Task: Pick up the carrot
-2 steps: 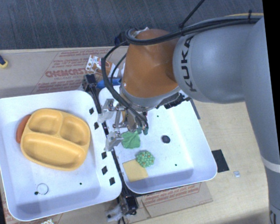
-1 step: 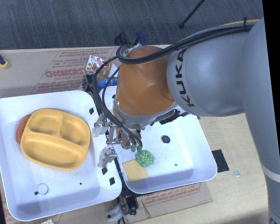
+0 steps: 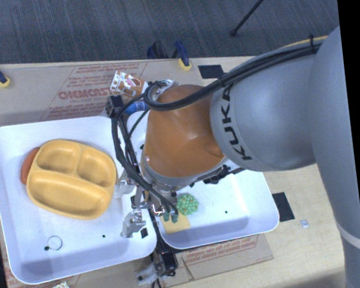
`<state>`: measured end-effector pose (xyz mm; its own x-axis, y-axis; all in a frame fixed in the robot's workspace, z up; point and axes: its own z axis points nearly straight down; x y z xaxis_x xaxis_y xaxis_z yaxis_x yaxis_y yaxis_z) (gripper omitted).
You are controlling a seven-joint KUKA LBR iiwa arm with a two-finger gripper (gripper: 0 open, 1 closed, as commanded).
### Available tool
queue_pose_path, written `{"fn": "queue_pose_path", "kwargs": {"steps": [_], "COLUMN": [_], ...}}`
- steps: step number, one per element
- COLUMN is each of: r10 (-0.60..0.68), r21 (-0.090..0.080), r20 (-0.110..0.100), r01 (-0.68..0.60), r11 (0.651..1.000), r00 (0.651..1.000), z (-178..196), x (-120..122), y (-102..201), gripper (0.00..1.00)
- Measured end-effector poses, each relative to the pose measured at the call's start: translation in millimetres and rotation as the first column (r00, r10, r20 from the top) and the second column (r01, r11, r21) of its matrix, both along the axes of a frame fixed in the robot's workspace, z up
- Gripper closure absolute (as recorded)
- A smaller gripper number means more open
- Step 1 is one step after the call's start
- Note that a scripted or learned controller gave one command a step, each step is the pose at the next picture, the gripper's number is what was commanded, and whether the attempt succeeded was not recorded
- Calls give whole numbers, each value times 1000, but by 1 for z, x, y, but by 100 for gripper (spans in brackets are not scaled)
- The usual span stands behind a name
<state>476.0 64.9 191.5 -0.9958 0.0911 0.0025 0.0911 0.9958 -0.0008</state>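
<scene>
Look first at the left white bin [image 3: 5, 192]: the carrot [image 3: 27, 165], an orange rounded piece, lies there with just a sliver of it peeking out from under the left edge of the yellow divided plastic plate [image 3: 71, 178]. You can see that the plate sits tilted across the upper half of that bin and covers most of the carrot. A small clear ring [image 3: 53, 242] rests on the bin floor below the plate, near the front left corner.

The gripper [image 3: 151, 216] hangs over the wall where the two bins meet, well apart from the carrot, with the plate between them. You cannot tell from this angle whether it is spread or pressed together; nothing shows in its grasp. Above it, the orange band and grey body of the arm [image 3: 255, 125] cover most of the right white bin [image 3: 259, 218].

Just beside the gripper, in the right bin, you will notice a green bumpy ball [image 3: 187, 204] lying against a small yellow flat piece [image 3: 180, 223].
</scene>
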Motion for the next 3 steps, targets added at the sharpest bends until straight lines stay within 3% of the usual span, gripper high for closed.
{"fn": "queue_pose_path", "kwargs": {"steps": [1,2,3], "r10": [258,331,411], "r21": [0,1,1], "r20": [4,1,2], "r01": [-258,-331,-411], "r11": [966,944,912], "r00": [966,944,912], "z": [1,0,-100], "x": [85,34,44], "y": [-30,16,42], "gripper": [0,0,0]}}
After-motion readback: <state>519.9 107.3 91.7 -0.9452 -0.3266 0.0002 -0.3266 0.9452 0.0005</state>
